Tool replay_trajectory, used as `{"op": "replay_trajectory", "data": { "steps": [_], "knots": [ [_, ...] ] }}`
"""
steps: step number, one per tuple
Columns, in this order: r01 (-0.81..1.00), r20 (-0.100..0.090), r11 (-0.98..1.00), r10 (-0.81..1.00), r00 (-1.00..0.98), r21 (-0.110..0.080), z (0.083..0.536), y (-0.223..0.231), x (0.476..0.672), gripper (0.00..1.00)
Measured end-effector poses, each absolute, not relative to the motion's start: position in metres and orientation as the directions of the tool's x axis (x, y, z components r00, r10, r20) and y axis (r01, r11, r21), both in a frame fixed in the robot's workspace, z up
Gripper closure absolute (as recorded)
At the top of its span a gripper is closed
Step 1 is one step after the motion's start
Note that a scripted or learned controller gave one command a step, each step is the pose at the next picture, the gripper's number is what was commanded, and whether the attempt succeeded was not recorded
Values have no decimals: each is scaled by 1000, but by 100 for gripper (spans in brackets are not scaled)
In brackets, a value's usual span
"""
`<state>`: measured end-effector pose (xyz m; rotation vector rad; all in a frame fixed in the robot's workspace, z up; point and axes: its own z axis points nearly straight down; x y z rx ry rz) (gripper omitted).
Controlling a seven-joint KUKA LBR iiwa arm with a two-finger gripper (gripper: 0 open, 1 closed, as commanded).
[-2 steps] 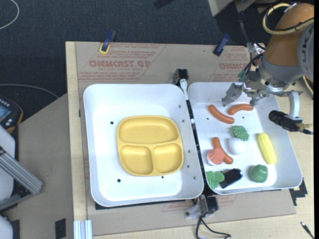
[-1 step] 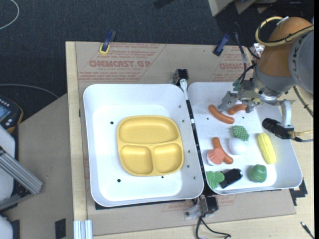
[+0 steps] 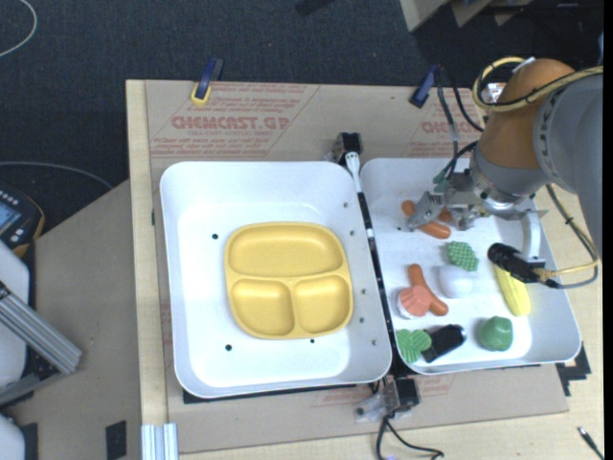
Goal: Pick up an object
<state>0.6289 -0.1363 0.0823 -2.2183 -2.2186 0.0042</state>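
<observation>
Claw (image 3: 433, 214) low over the orange sausage (image 3: 434, 228) in right bin (image 3: 565, 329), grip state unclear, nothing lifted yet

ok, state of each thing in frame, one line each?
gripper: low over the right bin's far end, at an orange sausage; fingers unclear
orange sausage: lying flat by the gripper
yellow tray: upright in the left bin, three compartments
corn cob: lying flat
green pepper: resting near the front edge
right bin: holding the small items
</observation>
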Motion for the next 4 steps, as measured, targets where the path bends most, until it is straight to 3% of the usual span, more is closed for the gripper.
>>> {"op": "replay_trajectory", "data": {
  "steps": [1, 3, 4],
  "knots": [
    [1000, 0, -1, 1000, 1, 1, 96, -137, 630, 100],
    [1000, -2, 0, 1000, 0, 6, 213, -149, 632, 100],
    [1000, -2, 1, 1000, -1, 5, 226, -149, 633, 100]
  ]
}}
